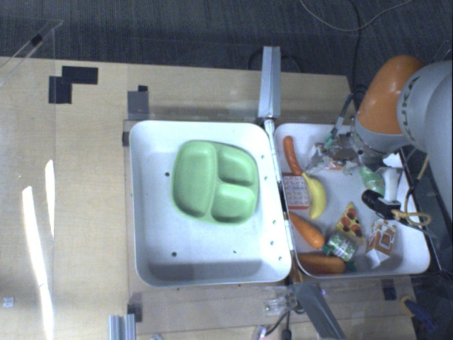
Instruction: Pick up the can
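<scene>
The left bin (pixel 141 211) carries a green divided tray (pixel 214 181). All the clutter is in the right bin (pixel 417 261). Along its left wall lie a red sausage (pixel 289 154), a red-printed card (pixel 296 191) and a yellow banana (pixel 317 197) just beside the card. Below them, a carrot (pixel 306 231) slants toward the front. The can (pixel 341 245) sits near the front wall, hemmed in on several sides: the carrot is at its left, a second sausage (pixel 322 263) in front of it, and a colourful snack packet (pixel 349 220) just behind it. To its right is what looks like a small carton (pixel 383 238), though the view is too blurred to be sure.

My gripper (pixel 331 154) hangs over the far end of this bin, near the red sausage and behind the banana. It is well apart from the can. From this angle I cannot tell whether it is open or closed, and I see nothing held in it.
</scene>
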`<action>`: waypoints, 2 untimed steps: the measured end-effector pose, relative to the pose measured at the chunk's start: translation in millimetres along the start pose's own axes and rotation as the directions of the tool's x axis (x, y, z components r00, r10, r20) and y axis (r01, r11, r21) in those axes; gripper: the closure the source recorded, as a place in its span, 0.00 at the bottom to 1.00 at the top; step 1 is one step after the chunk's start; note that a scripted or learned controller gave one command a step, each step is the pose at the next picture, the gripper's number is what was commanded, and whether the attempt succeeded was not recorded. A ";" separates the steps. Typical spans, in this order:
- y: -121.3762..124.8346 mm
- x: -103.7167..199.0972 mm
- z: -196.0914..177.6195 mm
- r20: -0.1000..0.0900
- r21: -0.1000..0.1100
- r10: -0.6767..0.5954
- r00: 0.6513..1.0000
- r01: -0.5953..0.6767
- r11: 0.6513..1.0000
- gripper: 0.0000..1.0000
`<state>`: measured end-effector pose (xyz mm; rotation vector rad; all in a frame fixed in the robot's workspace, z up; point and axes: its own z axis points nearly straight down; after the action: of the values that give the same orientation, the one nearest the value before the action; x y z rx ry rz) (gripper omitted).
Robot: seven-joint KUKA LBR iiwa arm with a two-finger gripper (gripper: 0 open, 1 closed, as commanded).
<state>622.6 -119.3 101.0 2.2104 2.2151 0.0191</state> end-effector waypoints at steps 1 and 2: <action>3.7 20.2 13.0 0.000 0.008 -0.002 1.000 0.003 1.000 0.00; 21.1 -50.3 12.4 -0.011 0.018 0.100 0.995 -0.100 0.995 0.00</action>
<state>644.0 -169.5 88.9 2.3344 2.1160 0.0149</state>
